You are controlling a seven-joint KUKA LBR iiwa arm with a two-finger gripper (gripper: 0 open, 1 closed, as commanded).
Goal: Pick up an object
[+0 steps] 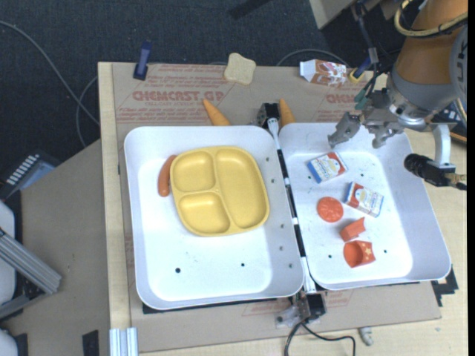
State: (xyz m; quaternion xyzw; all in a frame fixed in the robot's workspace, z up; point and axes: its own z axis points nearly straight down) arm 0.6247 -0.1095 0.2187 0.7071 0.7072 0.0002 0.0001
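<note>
My gripper (362, 133) hangs open over the far edge of the right bin (415, 251), its two fingers (343, 132) spread with nothing between them. Just below it lies a small blue and white carton (326, 167). A second red and blue carton (364, 199) lies to its right. Nearer the front are a round red piece (330, 210), a small red wedge (353, 229) and a red cup-like piece (360, 254). The left bin (148, 258) bears a yellow divided plate (219, 190) with a red sausage (164, 176) at its left side.
On the bench beyond the bins lie a slice of toy bread (240, 67), an orange carrot (216, 113), a blue marker (142, 59) and a small carton (324, 71). A black clip (270, 114) sits at the bins' far junction. Cables hang beside the arm.
</note>
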